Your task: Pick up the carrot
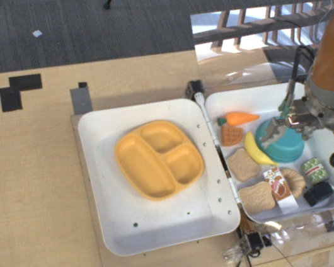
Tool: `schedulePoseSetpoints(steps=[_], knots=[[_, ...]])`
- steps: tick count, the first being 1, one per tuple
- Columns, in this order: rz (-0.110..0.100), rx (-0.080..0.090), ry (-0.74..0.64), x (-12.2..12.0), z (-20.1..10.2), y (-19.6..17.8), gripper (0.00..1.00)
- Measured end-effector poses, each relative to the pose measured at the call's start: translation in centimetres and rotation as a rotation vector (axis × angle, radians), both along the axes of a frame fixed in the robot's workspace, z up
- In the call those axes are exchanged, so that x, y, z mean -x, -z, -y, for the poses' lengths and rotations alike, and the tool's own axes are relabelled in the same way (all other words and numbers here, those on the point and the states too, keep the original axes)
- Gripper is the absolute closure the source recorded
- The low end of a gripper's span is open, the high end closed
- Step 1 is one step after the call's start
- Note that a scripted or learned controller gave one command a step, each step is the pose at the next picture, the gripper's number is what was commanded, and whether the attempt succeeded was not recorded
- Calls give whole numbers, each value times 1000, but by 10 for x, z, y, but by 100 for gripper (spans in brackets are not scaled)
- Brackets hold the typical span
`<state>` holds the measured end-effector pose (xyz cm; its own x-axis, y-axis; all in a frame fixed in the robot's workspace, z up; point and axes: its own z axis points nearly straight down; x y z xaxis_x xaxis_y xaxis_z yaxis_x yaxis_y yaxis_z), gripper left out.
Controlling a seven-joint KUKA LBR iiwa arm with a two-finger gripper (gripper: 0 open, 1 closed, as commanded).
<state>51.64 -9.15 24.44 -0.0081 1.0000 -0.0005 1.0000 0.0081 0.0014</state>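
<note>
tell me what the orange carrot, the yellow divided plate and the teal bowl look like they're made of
Orange carrot with green top: likely moulded plastic toy food, its colour flat and even. Yellow divided plate: looks like matte plastic, one uniform colour with soft rounded compartment walls. Teal bowl: probably smooth plastic too, though the gripper covers part of it.

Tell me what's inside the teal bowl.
The hand sits over the teal bowl, covering part of its inside. The visible part looks bare. A banana leans on its left rim.
</note>
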Motion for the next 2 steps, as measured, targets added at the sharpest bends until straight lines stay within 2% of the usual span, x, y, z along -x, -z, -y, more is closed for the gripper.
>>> schedulePoseSetpoints(steps=[1,2], knots=[[-3,-1,14,-22,-24,47,0],[0,-2,189,-111,-10,123,0]])
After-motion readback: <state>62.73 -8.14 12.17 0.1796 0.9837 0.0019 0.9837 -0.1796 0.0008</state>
